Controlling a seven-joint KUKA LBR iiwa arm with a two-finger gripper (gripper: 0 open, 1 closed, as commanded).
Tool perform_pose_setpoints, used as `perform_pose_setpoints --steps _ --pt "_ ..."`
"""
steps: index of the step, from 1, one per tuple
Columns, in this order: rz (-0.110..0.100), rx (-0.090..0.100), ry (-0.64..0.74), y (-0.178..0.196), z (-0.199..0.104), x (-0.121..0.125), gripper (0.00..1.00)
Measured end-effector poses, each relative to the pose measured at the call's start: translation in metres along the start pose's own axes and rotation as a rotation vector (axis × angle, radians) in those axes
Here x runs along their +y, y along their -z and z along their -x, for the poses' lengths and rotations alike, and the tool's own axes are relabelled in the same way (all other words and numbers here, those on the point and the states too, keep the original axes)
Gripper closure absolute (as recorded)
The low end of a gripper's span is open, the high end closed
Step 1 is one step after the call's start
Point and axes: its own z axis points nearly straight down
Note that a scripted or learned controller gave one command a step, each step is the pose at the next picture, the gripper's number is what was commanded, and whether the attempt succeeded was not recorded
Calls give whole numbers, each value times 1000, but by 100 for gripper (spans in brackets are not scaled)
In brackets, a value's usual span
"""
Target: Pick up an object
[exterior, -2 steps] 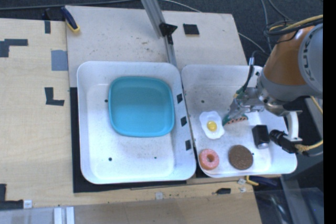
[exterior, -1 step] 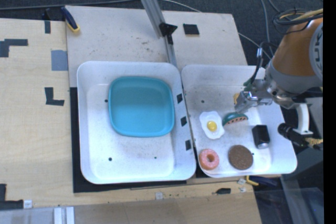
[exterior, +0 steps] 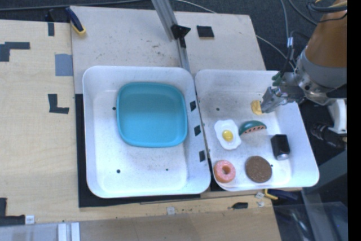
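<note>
Hand (exterior: 269, 101) beside yellow piece (exterior: 256, 107)

The robot arm (exterior: 324, 56) is big and round like a thick pipe. Its top part is orange, a bit brownish in the dim light. Under the orange part sits a grey ring, smooth and a little shiny. Below the ring comes a lighter, silver-grey piece, and then the gripper (exterior: 271, 100), which is small, boxy and grey with darker bits on it. Thin black cables (exterior: 293, 5) loop in big curves above the orange part, and one runs down close beside the grey ring. Just behind the gripper, a white piece (exterior: 338, 115) sticks out under the arm.
</note>
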Motion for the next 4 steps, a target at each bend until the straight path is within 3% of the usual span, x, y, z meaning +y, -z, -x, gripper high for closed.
perform_pose_setpoints --steps 2,4 --pt "-6 1 4 -26 -99 -7 100" --pt "-5 2 5 -11 -201 -22 100"
